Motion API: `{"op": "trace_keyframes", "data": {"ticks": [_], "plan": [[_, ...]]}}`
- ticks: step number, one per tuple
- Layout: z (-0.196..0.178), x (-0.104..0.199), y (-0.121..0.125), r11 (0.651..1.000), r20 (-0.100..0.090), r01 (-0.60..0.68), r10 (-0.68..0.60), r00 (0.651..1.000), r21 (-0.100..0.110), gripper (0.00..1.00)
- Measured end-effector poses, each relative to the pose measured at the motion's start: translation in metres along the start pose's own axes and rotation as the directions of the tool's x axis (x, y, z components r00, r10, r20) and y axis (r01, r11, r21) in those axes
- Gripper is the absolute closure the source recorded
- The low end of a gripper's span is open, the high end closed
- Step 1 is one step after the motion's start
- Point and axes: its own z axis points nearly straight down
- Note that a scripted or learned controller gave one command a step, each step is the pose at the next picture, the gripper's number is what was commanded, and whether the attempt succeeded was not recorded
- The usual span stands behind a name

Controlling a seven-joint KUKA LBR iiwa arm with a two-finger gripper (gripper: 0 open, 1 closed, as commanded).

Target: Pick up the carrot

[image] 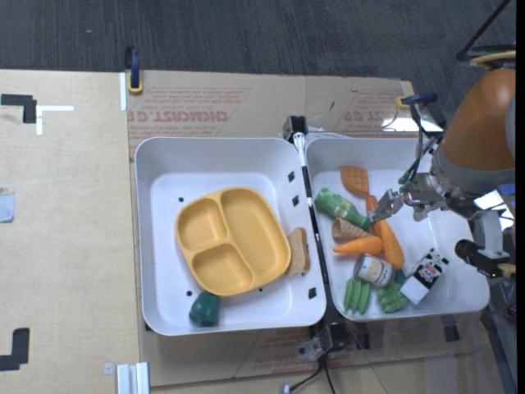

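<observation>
In the left bin (pixel 156 245) a yellow divided plate (pixel 234 240) sits mid-frame, with a dark green lump (pixel 205 309) below it and a slice of bread (pixel 299 250) at its right edge. In the right bin (pixel 459 298), right of centre, the carrot (pixel 389 243) lies slanted among toy foods, a second carrot (pixel 358 245) just left of it. The gripper (pixel 385 208) hovers at the carrot's upper end, fingers slightly apart, nothing visibly between them.

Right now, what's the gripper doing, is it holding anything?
Gripper: low over the right bin, just above the carrot; grip state cannot be told.
</observation>
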Motion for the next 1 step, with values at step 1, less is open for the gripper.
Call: {"op": "trace_keyframes", "data": {"ticks": [1], "plan": [[0.0745, -0.0201, -0.0026, 0.991, -0.001, -0.135, 0.135, 0.991, 0.000, 0.00]]}}
